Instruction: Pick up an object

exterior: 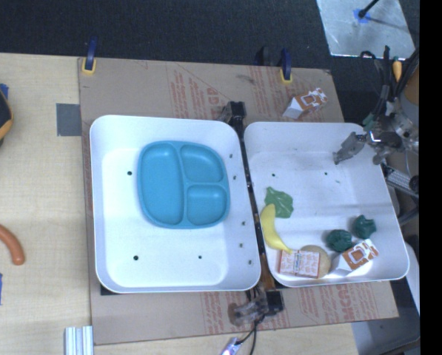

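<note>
Overhead, jaws (pixel 348 151) over right bin's (pixel 309 170) upper right, grip state unclear, banana (pixel 271 230) at lower left

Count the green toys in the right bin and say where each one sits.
3. One leafy green lies mid-left, above the banana. Two darker greens sit side by side near the front right corner. None looks hidden.

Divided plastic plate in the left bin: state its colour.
Light blue; the divided plastic plate shows plainly in the camera view.
</note>
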